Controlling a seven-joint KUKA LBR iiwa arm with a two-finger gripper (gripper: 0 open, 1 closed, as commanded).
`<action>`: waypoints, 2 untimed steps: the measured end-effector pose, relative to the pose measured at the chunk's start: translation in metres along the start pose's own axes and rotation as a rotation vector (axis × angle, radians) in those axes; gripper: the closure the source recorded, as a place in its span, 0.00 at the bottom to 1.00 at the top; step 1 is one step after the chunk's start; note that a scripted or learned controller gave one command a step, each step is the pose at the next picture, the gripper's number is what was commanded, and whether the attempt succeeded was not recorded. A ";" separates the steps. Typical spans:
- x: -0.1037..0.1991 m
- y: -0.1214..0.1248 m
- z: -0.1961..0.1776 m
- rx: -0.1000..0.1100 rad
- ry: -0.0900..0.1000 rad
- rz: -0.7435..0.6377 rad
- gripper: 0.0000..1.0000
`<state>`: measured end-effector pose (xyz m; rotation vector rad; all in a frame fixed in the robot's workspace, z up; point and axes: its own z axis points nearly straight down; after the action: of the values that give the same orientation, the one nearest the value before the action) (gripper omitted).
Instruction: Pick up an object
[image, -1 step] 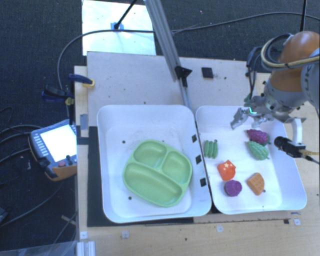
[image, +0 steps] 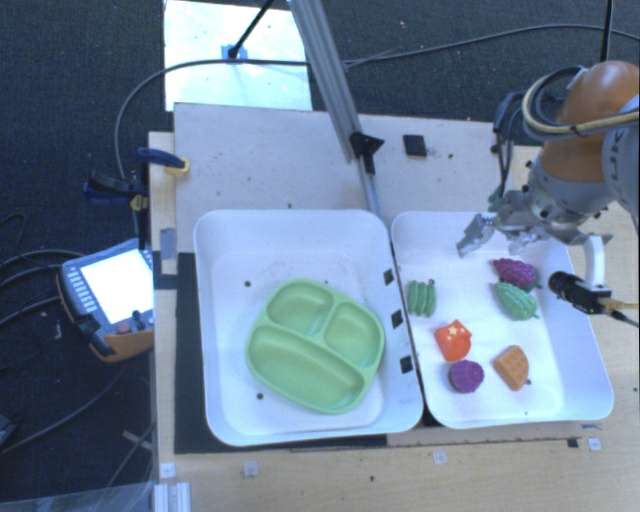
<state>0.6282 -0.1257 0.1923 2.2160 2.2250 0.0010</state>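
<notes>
Hovering over the right bin (image: 580, 400), end effector (image: 497, 236) fingers spread apart, gripping nothing; purple grape cluster (image: 514, 271) lies just beside.

A light-green divided plastic tray (image: 316, 345) lies in the left white bin (image: 225, 260); left of that bin, a handheld control pendant with a lit screen (image: 108, 295).

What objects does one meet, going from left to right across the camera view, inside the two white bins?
green divided plate → green pea pods → orange-red pepper → small purple piece → orange piece
</notes>
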 end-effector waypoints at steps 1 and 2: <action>0.006 0.006 0.059 0.003 0.000 -0.003 0.00; 0.006 0.007 0.109 -0.002 -0.001 0.000 0.00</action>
<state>0.6352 -0.1194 0.0837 2.2149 2.2240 0.0022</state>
